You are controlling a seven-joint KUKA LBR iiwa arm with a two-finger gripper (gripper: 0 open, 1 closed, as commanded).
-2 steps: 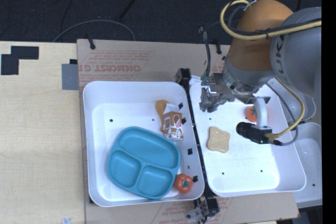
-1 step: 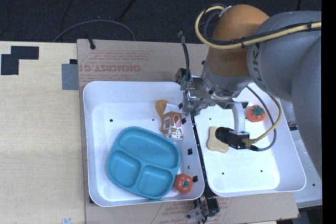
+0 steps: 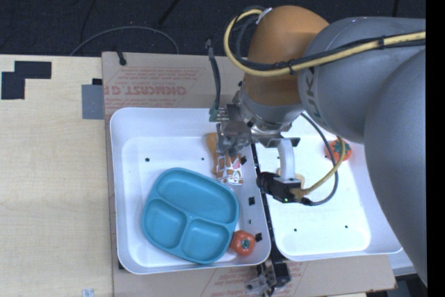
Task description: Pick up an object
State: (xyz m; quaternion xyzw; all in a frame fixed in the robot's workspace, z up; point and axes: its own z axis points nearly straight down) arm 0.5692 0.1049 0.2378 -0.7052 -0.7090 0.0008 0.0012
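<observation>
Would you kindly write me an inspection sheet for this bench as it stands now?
Surface: two white bins, left bin and right bin, on cardboard over a wooden bench.
Job's things: blue divided tray, tomato-like toy, patterned packet and tan item in left bin; orange item in right bin.
Clutter: nothing seen.
Grippers: pincer low over the packet; grasp unclear.
Cables: yellow hose on arm; black leads on dark floor.
Surroundings: dark floor.

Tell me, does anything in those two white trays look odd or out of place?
Nothing looks spilled or broken. The blue divided plate sits askew, turned at an angle in the left bin, with a small tomato right at its corner. The gripper is over a small patterned packet.
</observation>
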